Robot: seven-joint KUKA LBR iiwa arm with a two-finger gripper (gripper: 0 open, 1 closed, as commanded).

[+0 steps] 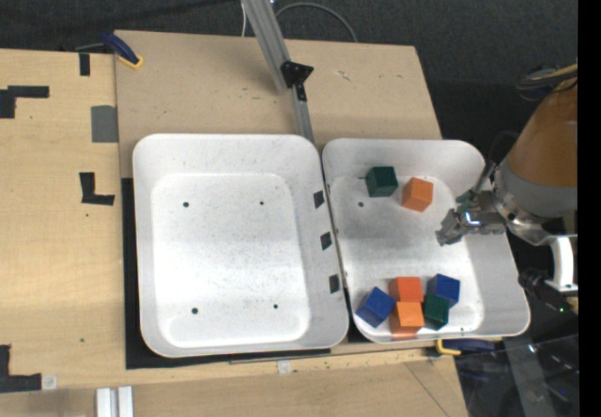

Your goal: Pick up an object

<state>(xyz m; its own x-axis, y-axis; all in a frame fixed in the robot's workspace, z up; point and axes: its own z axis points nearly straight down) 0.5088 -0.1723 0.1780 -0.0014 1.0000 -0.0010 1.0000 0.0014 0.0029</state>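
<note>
My end effector (454, 225) hangs over the right bin (498, 260); whether it is wide or narrow I cannot tell. The orange cube (418, 193) sits just beside it, apart from the green one (381, 181): I should centre over it, then descend straight

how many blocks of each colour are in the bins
Green blocks: 2, one at the far end of the right bin, one in the near cluster
Orange blocks: 3, one beside the far green one, two in the near cluster
Blue blocks: 2, both in the near cluster
Total: 7, all in the right bin
</note>
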